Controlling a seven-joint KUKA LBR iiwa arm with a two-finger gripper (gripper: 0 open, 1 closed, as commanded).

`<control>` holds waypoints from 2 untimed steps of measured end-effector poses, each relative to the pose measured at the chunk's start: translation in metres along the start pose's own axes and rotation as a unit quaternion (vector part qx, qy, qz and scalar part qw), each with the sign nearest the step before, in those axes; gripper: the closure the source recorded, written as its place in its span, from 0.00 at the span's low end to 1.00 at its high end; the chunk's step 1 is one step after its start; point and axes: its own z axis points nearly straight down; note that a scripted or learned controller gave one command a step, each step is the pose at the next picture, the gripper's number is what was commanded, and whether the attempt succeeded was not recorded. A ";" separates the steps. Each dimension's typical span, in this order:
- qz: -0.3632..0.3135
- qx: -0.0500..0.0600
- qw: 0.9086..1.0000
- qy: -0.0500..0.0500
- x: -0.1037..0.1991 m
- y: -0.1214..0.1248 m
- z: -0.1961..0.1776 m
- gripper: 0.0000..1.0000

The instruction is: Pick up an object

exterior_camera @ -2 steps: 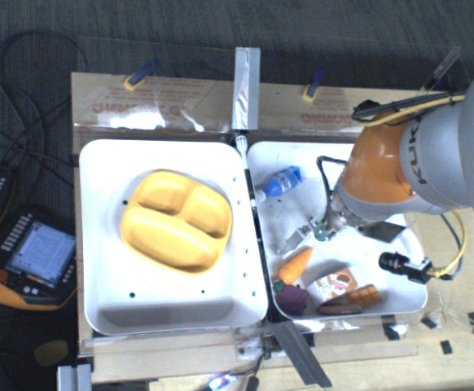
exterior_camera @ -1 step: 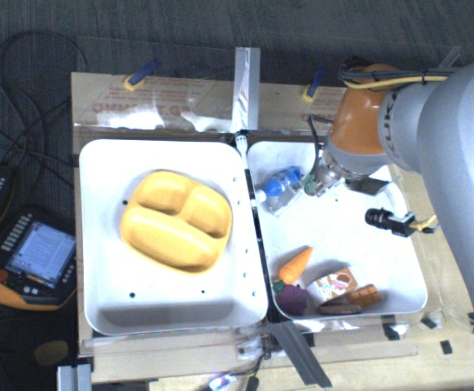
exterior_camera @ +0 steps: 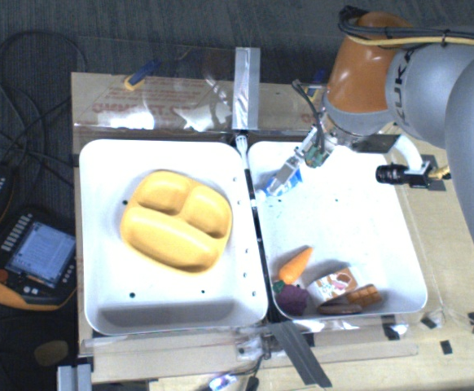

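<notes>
Single fixed overhead camera
It looks down at a slant on both white bins (exterior_camera: 98,243), the arm (exterior_camera: 432,80) entering from the right

I see the bread (exterior_camera: 176,221) in the left bin (exterior_camera: 98,300); the carrot (exterior_camera: 296,265), grapes (exterior_camera: 292,299) and cup (exterior_camera: 333,284) in the right bin's (exterior_camera: 367,218) near corner.

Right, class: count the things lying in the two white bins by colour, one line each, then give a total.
Yellow: 1, the big bread-shaped toy in the left bin
Orange: 1, the carrot
Purple: 1, the small purple piece
Brown: 1, the flat brown piece
White and pink: 1, the small printed packet
Total: 5
</notes>
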 end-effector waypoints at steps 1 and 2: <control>-0.138 0.001 0.990 0.001 -0.046 -0.019 0.074 0.00; -0.137 -0.001 0.991 0.000 -0.046 -0.018 0.064 1.00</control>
